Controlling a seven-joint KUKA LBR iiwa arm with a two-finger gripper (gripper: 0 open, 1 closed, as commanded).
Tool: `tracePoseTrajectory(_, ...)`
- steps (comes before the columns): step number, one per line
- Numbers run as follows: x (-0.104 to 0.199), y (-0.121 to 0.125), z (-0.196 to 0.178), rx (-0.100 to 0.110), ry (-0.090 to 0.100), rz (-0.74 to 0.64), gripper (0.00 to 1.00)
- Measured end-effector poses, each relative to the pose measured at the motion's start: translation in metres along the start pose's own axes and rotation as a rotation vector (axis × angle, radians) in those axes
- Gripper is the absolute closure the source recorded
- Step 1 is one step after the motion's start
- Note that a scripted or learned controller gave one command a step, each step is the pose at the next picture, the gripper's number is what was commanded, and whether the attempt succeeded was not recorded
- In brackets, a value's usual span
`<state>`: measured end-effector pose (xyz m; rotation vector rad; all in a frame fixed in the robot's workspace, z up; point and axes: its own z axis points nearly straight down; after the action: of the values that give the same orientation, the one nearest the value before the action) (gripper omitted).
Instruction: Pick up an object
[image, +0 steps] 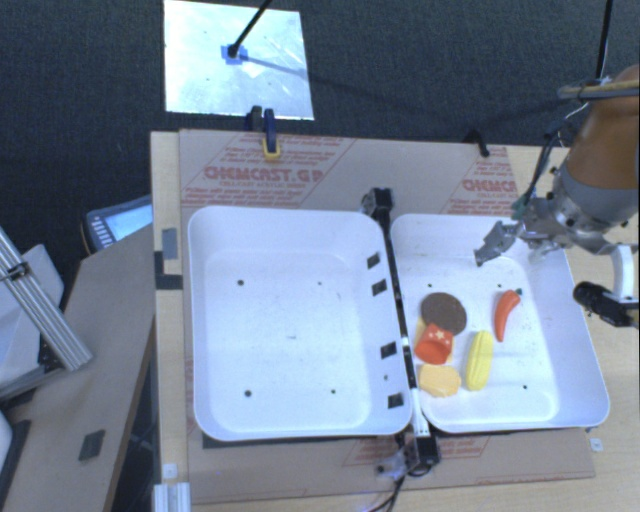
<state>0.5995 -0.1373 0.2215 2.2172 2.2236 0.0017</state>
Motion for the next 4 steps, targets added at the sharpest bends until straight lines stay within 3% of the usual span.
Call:
tracePoseTrajectory(1,0.016,-0.009,0.118,0.010,0.003,0.001,0.00)
tracePoseTrajectory(2,0.014,0.061,0.137,-0.006,-0.001,-0.004,0.00)
tracePoseTrajectory(3,0.050,0.023,0.137,0.004,0.001,-0.004,0.00)
tracePoseTrajectory(4,0.042,0.072,0.136,-0.006,-0.001,-0.004,0.00)
